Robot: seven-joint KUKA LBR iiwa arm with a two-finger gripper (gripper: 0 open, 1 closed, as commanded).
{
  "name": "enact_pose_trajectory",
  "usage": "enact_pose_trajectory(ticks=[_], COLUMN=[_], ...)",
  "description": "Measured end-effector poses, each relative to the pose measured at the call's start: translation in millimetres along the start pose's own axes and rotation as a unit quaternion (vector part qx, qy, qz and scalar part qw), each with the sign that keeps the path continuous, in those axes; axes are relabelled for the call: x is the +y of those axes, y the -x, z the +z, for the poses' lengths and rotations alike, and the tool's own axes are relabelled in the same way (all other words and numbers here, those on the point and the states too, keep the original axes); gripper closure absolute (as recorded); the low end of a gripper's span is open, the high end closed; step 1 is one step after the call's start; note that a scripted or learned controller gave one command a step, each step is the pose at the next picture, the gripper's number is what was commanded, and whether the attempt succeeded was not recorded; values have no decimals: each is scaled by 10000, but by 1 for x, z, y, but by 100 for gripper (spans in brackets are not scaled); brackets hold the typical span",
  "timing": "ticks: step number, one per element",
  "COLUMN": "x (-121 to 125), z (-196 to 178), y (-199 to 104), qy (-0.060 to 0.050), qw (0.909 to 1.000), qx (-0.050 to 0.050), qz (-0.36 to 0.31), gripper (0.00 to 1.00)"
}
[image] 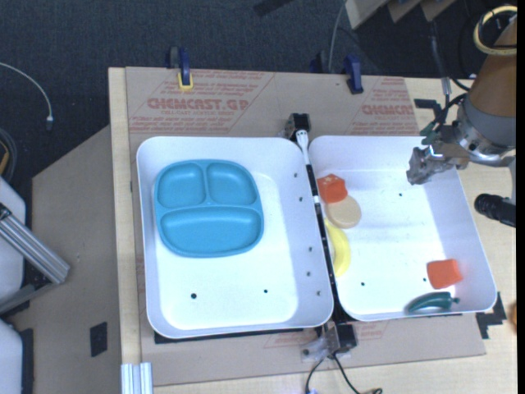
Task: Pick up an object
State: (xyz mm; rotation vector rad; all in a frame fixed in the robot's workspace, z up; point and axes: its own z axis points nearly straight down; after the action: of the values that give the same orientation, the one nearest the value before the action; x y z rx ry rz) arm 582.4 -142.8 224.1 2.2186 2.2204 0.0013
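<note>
The gripper (420,171) hovers at the right bin's (459,212) one o'clock; its finger state cannot be told. The orange block (444,273), at five o'clock, looks light, stiff, graspable across flat sides.

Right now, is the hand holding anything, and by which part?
Nothing shows in the hand. It hangs over the right bin's far right part, apart from the pieces lying there.

Right bin (385,220) centre free. Orange block (332,190), tan disc (344,213), banana (340,249) crowd its left wall; second block (444,273), teal piece (431,304) its near-right corner.
</note>
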Motion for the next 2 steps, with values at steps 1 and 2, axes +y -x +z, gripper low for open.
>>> enact_pose_trajectory(ticks=[1, 2], x=[-15, -27], z=[10, 17], y=[-54, -107], qy=[-28, -31], qw=[10000, 10000], qx=[23, 23], qz=[-20, -24], gripper=[100, 100])
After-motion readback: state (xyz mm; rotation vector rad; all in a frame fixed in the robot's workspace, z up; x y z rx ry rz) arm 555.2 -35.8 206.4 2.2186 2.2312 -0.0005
